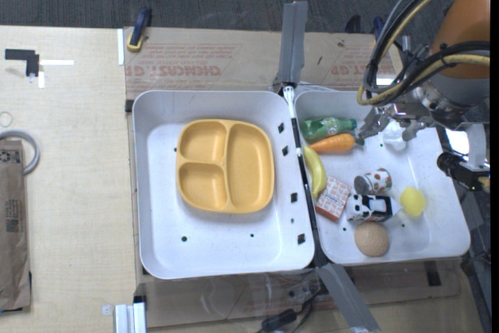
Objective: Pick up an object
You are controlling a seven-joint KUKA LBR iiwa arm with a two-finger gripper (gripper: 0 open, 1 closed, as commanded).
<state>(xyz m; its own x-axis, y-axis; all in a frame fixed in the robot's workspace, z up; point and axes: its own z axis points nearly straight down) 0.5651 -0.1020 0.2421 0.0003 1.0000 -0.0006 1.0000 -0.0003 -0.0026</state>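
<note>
From the camera above the bench, my gripper (373, 123) hung low over the right white bin (437, 246), and my two fingers looked spread a little with nothing between them. The long orange carrot (333, 143) lay just beside my fingertips, and the green plastic bottle (327, 125) touched it on its far side. I could have bumped the carrot so it rolled away, or pinched the bottle too. The curved yellow banana (315, 170) lay near as well. My arm and black cables (398, 35) hid the bin's back corner. My fingertips were small and blurry, so I was not sure.
</note>
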